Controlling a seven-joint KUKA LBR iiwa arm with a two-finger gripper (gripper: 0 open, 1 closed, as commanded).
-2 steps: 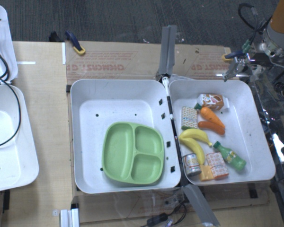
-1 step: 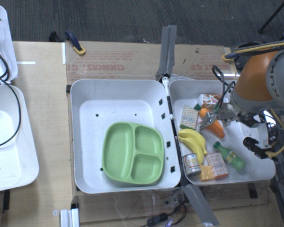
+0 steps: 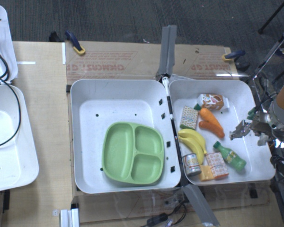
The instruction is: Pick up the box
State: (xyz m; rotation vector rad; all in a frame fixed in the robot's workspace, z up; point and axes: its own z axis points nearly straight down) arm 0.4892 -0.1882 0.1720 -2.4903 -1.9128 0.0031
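Over by the carrot (image 3: 212,122) we're seeing the gripper (image 3: 246,129) hanging just to its right, and honestly we can't tell how it's set. We're spotting the box (image 3: 189,117) sitting right against the carrot's left side.

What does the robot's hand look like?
The gripper is small, grey metal, with thin pointed parts sticking out toward the bin. Behind it sits a chunkier grey-and-white body, with a bit of orange arm above and dark cables running nearby.
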